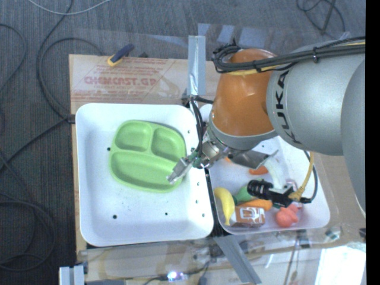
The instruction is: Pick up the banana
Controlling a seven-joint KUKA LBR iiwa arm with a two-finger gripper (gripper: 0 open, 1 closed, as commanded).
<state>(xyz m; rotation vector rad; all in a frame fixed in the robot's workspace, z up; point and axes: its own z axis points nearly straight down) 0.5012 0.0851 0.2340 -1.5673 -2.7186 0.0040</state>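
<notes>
Reaching in from the right, a large grey robot arm (320,105) with an orange band (243,94) above its wrist covers most of the right bin (317,215). Its wrist bends down and to the left, crossing the divide between the two white bins. The gripper (180,171) hangs over the right edge of a green divided plate (145,155), which lies in the left bin (95,212). Its two thin fingers (176,174) point down and left, set close together with nothing between them.

The banana (225,203) lies in the right bin, at its near left corner, just beside the wall shared with the left bin. It is well apart from the gripper, nearer to the viewer and to the right. Just right of the banana sits a small brown box (249,217), with an orange carrot-like piece (259,204) and a green item (242,193) touching or close by. A pinkish-red toy (287,217) lies farther right. Black cables (279,192) trail across that bin.
</notes>
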